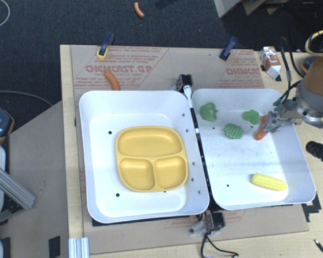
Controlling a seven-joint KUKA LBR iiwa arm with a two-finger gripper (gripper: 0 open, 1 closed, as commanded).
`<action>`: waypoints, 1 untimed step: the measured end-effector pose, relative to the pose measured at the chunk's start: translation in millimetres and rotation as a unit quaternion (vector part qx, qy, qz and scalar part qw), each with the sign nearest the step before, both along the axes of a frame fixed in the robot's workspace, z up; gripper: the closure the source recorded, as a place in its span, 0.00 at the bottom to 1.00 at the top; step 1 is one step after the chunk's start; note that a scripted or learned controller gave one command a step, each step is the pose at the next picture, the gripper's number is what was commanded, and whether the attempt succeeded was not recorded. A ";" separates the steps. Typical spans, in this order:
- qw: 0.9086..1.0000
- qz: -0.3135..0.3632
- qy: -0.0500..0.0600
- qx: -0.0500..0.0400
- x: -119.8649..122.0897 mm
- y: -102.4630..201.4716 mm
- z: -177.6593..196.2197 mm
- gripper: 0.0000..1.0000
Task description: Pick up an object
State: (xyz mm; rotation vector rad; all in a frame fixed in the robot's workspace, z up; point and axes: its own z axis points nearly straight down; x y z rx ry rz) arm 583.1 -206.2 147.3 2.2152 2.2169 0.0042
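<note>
Nearest the camera, a yellow corn cob [269, 183] is seen by the right bin's [296, 144] front rim. Farther back, an orange carrot [260, 130] is pinched in the tool [267, 123], green pieces [233, 130] just beside it. Open floor is left mid-bin.

The arm [316, 87] is grey, with rounded cylindrical segments and an orange band above the wrist. Its wrist widens into a pale grey flange. The end effector [270, 121] is small, of dark grey metal, with black cables looping beside the arm.
</note>
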 end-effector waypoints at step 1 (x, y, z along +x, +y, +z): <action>1.000 0.000 0.000 0.000 -7.6 4.6 55.8 1.00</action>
